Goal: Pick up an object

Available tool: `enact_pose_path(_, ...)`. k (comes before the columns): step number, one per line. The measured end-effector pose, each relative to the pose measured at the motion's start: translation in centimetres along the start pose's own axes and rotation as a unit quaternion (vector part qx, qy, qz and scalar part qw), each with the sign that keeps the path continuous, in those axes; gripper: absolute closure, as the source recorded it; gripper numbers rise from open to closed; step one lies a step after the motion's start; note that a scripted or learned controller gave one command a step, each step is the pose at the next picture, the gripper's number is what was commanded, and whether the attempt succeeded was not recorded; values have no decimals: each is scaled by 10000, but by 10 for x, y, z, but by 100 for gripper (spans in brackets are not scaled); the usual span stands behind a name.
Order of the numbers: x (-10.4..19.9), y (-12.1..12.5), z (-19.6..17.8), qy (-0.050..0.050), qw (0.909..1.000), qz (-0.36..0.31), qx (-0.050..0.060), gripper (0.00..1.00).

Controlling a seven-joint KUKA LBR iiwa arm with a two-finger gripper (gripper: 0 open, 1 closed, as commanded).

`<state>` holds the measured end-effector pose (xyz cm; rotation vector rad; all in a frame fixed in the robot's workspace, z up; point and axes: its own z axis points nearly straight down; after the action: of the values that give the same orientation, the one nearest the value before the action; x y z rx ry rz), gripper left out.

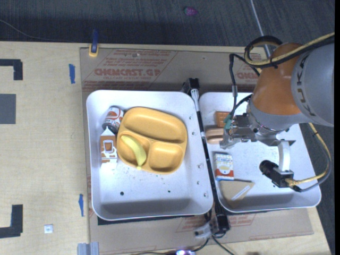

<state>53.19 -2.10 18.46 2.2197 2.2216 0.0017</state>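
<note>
Locate the claw (229,137) low over the right bin (308,195), near its left wall. You cannot tell its state; the wrist body hides it. Directly beneath it lies a brown object (211,136), probably the current target, since the arm is positioned over it. Just below the claw sits a small carton (223,165); beyond that, a flat card (236,189). To its left, the yellow divided tray (151,138) occupies the left bin (101,195).
</note>
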Motion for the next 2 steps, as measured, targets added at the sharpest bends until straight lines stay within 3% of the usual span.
enact_pose_path(1,-86,-3,8,-7,10000,7,2,100)
enact_pose_path(2,-144,-21,23,3,10000,7,18,100)
